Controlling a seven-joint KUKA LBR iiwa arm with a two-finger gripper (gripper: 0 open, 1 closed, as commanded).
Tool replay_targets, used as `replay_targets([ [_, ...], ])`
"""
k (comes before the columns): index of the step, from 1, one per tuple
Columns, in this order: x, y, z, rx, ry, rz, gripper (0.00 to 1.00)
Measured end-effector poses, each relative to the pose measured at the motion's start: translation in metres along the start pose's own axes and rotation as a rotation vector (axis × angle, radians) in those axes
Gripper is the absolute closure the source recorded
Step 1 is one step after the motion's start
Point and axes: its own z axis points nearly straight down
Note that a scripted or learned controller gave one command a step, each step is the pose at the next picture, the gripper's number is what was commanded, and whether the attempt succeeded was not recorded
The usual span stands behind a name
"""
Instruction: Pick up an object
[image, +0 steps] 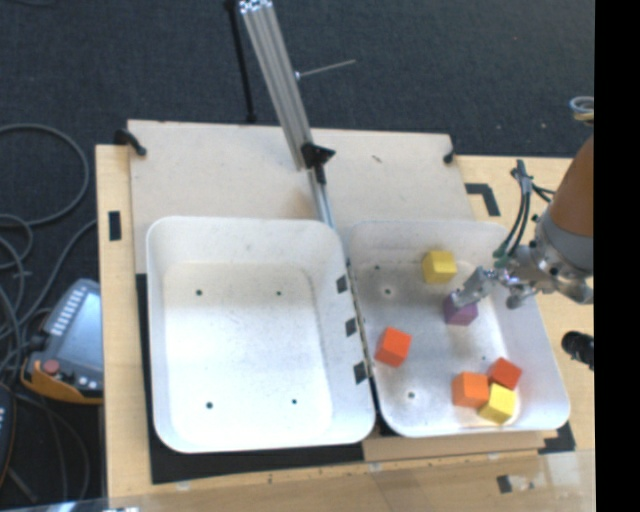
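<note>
My gripper (491, 293) hangs over the right bin (400, 415) near its right side and is open, with nothing between its fingers. One finger (468, 292) is just above a purple block (460, 312), touching or almost touching its top edge. A yellow cube (438, 266) lies up and to the left of the gripper. An orange cube (394, 346) lies alone near the bin's left wall. At the bin's front right corner sit an orange cube (469, 388), a red-orange cube (505, 373) and a yellow cube (499, 402), packed close together.
The left bin (165, 250) stands beside the right one, their walls meeting at mid-frame. A slanted metal post (285, 90) rises from behind the bins. Cables and a pendant (70, 340) lie off the bench to the left.
</note>
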Motion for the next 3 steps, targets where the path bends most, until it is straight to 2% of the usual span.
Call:
replay_targets([
  [1,0.001,0.029,0.101,-0.005,0.002,-0.006,0.0],
  [2,-0.005,0.039,0.123,-0.003,0.001,-0.005,0.0],
  [3,-0.005,0.039,0.122,-0.004,0.002,-0.004,0.0],
])
